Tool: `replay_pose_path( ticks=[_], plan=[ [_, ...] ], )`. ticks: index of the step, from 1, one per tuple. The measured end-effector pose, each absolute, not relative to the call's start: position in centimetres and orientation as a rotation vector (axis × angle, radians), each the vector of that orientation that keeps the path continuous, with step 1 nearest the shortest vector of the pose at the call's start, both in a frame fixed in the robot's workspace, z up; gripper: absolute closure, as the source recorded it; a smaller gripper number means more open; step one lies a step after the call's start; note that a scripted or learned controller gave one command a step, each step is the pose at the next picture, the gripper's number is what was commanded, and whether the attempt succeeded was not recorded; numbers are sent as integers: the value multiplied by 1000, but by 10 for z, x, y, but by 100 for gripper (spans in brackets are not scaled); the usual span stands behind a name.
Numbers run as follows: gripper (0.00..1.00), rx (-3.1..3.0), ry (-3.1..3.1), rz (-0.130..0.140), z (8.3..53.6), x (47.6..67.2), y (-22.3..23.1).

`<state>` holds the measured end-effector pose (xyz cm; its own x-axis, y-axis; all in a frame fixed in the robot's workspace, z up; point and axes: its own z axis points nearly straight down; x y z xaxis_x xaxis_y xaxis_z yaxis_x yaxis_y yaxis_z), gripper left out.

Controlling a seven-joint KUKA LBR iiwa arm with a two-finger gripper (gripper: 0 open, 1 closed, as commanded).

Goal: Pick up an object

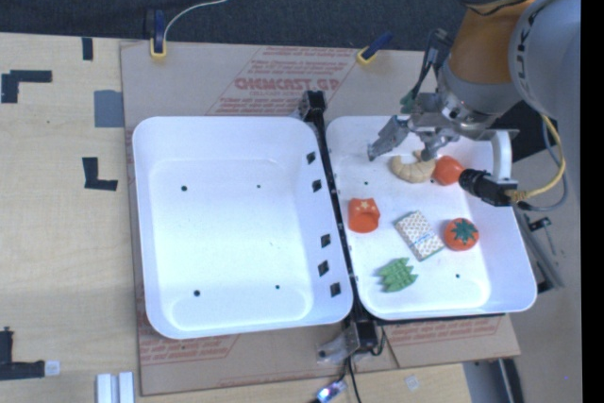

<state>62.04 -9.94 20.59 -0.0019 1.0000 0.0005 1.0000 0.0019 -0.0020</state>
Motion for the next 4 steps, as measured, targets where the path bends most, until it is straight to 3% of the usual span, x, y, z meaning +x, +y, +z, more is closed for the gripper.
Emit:
replay_pose_path(
  ticks=[2, 3, 4],
  plan=[
    [0, -2214, -2227, -2, 281, 543, -13],
    [0, -2222, -2209, 14, 190, 500, -67],
    [100, -2218, -2221, 3, 204, 504, -63]
  ],
)
